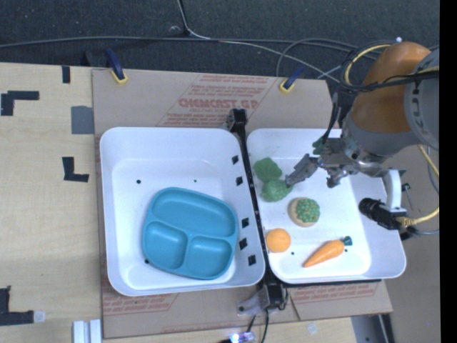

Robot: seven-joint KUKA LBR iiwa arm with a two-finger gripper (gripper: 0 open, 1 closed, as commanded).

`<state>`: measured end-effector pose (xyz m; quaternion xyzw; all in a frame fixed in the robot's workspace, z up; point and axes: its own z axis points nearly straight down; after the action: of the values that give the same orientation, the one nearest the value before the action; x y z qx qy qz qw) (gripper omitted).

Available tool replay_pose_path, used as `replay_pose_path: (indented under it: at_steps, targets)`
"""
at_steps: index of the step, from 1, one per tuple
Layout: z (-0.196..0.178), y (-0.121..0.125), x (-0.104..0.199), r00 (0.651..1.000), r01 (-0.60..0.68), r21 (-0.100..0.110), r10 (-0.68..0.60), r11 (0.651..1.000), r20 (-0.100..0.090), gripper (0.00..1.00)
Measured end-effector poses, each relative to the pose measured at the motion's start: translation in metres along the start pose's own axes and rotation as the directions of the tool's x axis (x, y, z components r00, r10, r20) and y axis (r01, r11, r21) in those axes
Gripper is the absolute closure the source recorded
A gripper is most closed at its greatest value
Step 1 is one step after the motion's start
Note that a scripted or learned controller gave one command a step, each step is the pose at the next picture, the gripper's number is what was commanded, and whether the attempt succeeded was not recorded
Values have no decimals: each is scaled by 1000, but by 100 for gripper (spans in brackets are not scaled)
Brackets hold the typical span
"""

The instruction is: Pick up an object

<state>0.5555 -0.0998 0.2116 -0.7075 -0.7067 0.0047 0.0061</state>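
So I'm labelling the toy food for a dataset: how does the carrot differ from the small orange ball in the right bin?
The carrot is long and tapered with a small dark green tip at one end; the orange ball is round and plain. The carrot lies slanted near the right bin's front wall, while the ball sits against the bin's left edge, by the divider. The carrot is the longer of the two. Both are orange and both lie free, apart from the gripper.

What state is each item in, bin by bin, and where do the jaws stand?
Blue tray: flat in left bin, right way up.
Green pieces: lying in right bin, beside the divider.
Cookie: lying flat, untouched.
Orange ball: resting near divider.
Carrot: on its side.
Gripper: above right bin, jaws open, holding nothing.
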Motion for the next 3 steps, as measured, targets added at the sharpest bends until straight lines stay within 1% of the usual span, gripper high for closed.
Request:
replay_pose_path:
  at_steps: [1,2,3]
  targets:
    - [-7,3,0,1000,3,-13,-3,1000,1,0]
    - [57,5,0,1000,2,-9,-2,1000,2,0]
    - [99,6,-3,1000,2,-13,-2,1000,3,0]
